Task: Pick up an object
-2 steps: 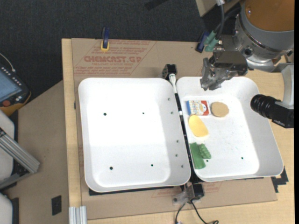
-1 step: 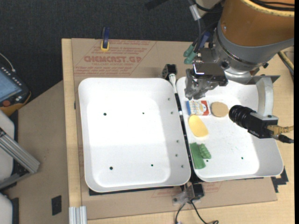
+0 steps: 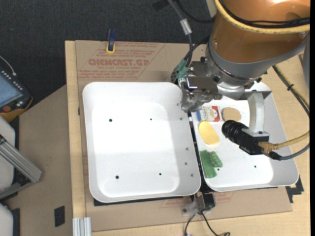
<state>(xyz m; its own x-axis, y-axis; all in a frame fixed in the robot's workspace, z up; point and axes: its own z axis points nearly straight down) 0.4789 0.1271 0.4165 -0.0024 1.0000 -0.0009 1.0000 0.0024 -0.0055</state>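
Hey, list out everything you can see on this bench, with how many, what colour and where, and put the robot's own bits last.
Bin: two, white, side by side on the bench.
Cardboard sheet: one, brown with red print, under the bins.
Clip: one, blue and yellow, on the cardboard's far edge.
Yellow object: one, right bin, near its left wall.
Green object: one, right bin, near side.
Tan round object: one, right bin, far side.
Red and white packet: one, right bin, beside the tan object.
Arm: one, orange band, over the right bin.
Claw: one, grey, at the right bin's far left corner.

dark carpet (image 3: 49, 14), cardboard sheet (image 3: 123, 58), bench (image 3: 49, 132)
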